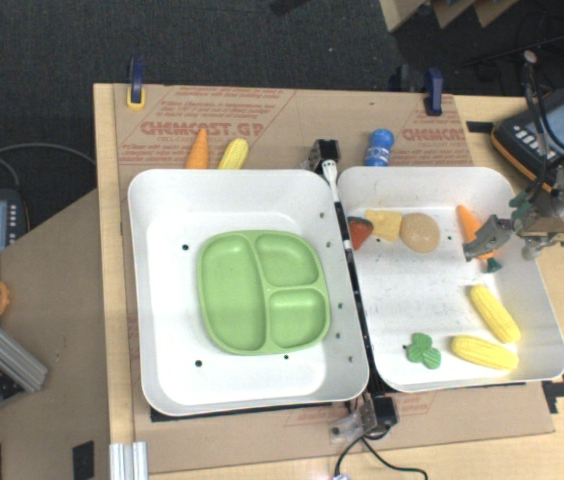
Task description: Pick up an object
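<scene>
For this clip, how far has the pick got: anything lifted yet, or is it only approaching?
Nothing looks lifted: the corn cobs, broccoli, potato and cheese all lie in the right bin. In hand: the gripper is low over that bin's right side, beside the carrot; whether it grips anything is unclear. Left: a confirmed grasp and the lift. The green tray sits in the left bin.

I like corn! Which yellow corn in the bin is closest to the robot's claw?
The upper corn, lying slantwise nearer the gripper. The other corn lies lower, by the bin's front edge.
</scene>
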Motion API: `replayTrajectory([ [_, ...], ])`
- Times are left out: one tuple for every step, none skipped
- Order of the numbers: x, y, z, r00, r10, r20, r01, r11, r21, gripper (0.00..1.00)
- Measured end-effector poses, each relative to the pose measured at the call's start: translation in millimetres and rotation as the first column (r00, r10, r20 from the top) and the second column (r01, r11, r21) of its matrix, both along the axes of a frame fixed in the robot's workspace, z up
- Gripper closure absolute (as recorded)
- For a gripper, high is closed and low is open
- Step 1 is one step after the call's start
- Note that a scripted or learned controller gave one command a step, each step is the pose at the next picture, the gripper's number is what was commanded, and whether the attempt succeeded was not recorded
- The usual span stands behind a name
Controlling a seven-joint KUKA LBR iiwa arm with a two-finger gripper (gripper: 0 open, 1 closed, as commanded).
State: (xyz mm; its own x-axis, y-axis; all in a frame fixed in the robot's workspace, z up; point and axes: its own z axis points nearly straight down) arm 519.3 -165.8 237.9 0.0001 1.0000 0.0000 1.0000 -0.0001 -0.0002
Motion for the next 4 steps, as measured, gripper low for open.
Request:
replayTrajectory([
  [75.1, 203.0, 66.2, 1.000, 0.018, 0.012, -0.018, 1.000, 0.003, 0.00],
  [35.9, 160.7, -60.9, 1.000, -0.004, -0.016, 0.004, 1.000, -0.001, 0.00],
  [110.5, 114.4, -52.7, 1.000, -0.003, 0.006, 0.003, 1.000, -0.004, 0.00],
  [150.5, 102.9, 60.6, 1.000, 0.002, 0.017, -0.002, 1.000, -0.003, 0.00],
])
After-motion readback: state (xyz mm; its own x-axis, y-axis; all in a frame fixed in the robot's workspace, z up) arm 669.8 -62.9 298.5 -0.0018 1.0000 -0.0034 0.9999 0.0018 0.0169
